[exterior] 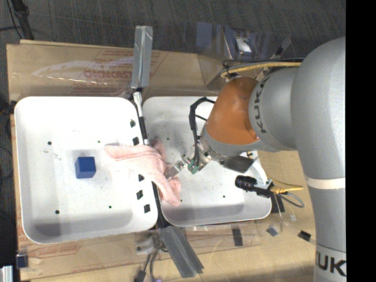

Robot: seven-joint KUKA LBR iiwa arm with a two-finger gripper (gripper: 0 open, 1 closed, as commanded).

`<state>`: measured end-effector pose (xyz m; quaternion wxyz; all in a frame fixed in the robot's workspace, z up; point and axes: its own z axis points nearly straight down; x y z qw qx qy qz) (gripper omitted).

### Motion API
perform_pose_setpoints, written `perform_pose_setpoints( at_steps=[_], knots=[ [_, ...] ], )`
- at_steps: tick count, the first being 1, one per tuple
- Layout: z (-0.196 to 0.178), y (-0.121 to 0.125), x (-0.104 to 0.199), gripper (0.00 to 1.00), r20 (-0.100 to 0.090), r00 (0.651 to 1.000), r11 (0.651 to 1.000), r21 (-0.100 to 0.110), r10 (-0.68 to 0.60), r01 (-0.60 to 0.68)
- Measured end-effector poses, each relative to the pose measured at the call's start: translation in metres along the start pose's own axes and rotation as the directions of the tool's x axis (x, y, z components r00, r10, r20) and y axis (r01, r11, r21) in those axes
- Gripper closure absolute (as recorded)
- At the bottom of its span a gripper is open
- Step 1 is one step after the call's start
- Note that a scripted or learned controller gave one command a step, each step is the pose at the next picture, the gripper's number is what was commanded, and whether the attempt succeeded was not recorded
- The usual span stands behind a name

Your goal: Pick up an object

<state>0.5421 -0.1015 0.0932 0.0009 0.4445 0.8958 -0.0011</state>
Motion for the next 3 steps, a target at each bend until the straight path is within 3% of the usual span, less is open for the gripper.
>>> perform_pose_setpoints(
  at_steps=[1,2,3],
  knots=[
    [-0.01,0.001,0.0,1.0,-0.001,1.0,1.0,0.0,-0.005,0.005],
    [0.0,-0.012,-0.038,1.0,-0.002,1.0,1.0,-0.003,-0.001,0.001],
    [-0.1,0.067,-0.027,1.0,-0.002,0.996,0.996,-0.001,0.092,-0.092]
  ],
)
